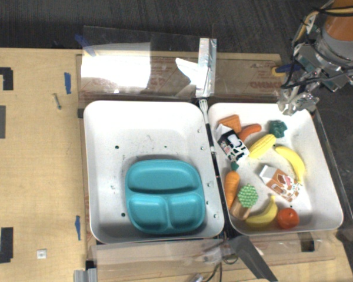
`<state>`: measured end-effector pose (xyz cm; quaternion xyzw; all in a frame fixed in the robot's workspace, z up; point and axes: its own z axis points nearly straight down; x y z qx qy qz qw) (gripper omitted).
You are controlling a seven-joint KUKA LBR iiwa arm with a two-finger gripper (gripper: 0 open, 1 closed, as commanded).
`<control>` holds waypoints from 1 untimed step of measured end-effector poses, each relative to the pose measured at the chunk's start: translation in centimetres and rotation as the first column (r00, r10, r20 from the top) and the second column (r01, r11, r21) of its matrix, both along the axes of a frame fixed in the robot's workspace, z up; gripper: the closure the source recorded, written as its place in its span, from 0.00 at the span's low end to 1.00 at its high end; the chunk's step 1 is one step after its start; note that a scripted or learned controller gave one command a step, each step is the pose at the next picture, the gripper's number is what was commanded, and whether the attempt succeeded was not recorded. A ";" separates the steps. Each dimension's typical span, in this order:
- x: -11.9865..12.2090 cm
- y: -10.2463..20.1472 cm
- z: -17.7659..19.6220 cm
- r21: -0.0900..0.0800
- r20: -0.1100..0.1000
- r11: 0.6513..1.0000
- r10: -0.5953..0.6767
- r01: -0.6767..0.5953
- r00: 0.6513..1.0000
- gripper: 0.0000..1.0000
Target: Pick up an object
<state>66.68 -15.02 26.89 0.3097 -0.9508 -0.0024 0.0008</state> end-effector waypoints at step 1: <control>0.2 0.7 5.7 -0.005 0.016 0.999 0.033 -0.033 0.999 1.00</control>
